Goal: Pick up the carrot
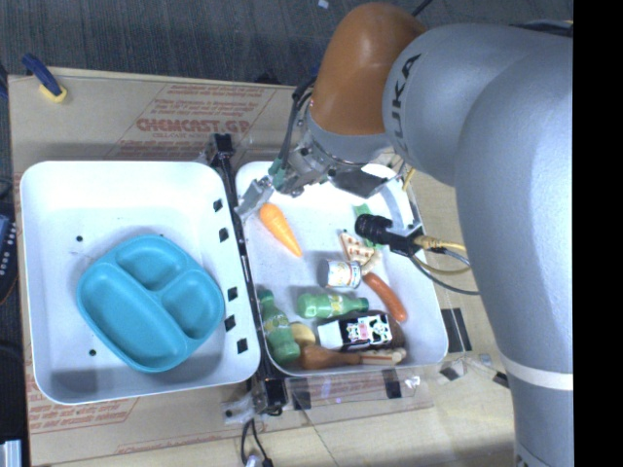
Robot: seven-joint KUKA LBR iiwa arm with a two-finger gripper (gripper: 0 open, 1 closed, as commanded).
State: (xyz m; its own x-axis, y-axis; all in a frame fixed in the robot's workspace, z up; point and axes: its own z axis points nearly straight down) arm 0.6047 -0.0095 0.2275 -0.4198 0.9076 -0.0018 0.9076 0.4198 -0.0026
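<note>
An orange carrot lies in the right bin, near its far left corner, pointing toward the near right. My gripper hangs just above and to the left of the carrot's thick end, by the bin's left wall. Its fingers look spread a little, with nothing between them. The carrot lies free on the bin floor.
Nearer in the right bin lie a small can, a red sausage, a green bottle, a black-and-white carton, a waffle piece and a wooden utensil. The left bin holds a blue divided plate.
</note>
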